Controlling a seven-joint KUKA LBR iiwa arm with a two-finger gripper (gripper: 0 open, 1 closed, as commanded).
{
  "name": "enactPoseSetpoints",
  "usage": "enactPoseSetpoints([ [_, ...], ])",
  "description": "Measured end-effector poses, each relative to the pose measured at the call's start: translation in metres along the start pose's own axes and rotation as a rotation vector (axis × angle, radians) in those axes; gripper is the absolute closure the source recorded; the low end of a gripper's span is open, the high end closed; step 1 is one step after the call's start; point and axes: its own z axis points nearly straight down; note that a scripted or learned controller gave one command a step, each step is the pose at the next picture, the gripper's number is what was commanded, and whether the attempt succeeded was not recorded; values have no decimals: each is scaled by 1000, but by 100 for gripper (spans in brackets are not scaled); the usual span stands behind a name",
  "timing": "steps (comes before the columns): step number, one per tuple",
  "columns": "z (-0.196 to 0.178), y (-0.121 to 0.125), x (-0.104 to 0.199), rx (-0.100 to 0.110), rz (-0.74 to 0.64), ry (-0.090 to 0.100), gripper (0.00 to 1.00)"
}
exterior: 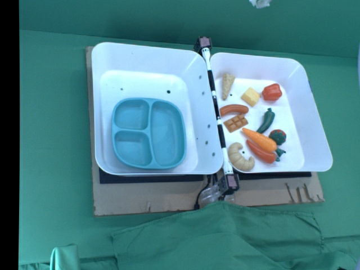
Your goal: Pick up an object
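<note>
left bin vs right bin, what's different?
The left bin holds one blue divided plate; the right bin holds many small toy foods, among them a carrot and a croissant. The left bin looks a bit bigger. Both are white, shallow and meet at the middle divider.

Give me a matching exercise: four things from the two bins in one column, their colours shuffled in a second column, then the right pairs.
Things:
1. divided plate
2. cheese cube
3. croissant
4. carrot

Colours:
A. orange
B. tan
C. light blue
D. yellow

Pairs: 1-C, 2-D, 3-B, 4-A
</note>
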Motion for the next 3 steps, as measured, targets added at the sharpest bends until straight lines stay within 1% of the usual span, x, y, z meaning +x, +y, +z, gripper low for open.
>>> enactPoseSetpoints([
  [1, 4, 0, -3, 7, 5, -1, 0],
  [2, 101, -2, -38, 20, 10, -2, 0],
  [3, 95, -1, -37, 10, 7, -2, 0],
])
